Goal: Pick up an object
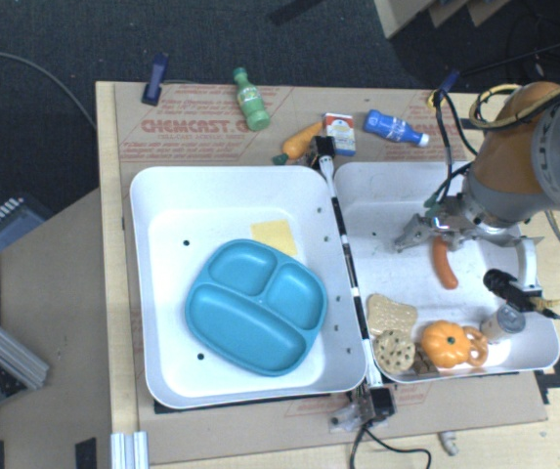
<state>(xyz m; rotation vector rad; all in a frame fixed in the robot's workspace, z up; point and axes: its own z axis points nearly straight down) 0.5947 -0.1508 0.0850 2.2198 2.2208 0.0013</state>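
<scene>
My gripper (430, 236) hangs low in the right bin (377, 189), near its middle, and stands open, with one grey finger (407, 239) reaching out to the left. An orange-red sausage (445, 264) lies just below and right of it, its upper end close to the other finger and not gripped. Along the bin's front edge lie a tan cracker (390, 314), a speckled cookie (394, 351) and an orange toy pumpkin (450, 346). A small grey object (507, 319) sits at the front right.
The left bin (162, 203) holds a blue divided plate (255, 306) and a yellow cheese slice (275, 234). Behind the bins lie a green bottle (251, 101), a blue bottle (395, 129), a small carton (339, 133) and a carrot (300, 143). Cables trail by the arm.
</scene>
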